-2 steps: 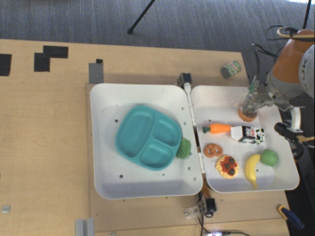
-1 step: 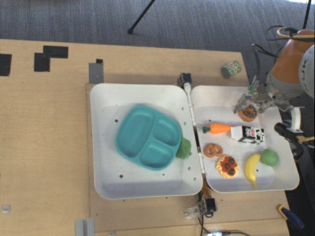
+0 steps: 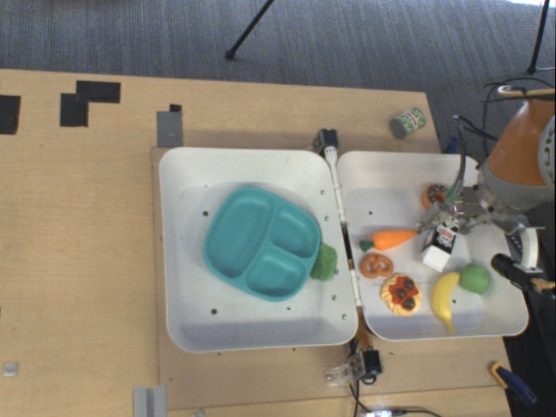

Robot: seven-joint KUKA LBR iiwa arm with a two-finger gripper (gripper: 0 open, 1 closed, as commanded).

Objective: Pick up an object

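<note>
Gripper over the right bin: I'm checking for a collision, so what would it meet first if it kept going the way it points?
The gripper points down at the small white box just under it. That looks first, though depth is unclear.

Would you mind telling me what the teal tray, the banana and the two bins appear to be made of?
The teal tray looks like moulded plastic, matte and evenly coloured, with smooth rounded compartments. The banana is probably a plastic toy: uniform yellow, faint sheen. The bins look like thin white plastic, with rounded corners and soft glare.
</note>
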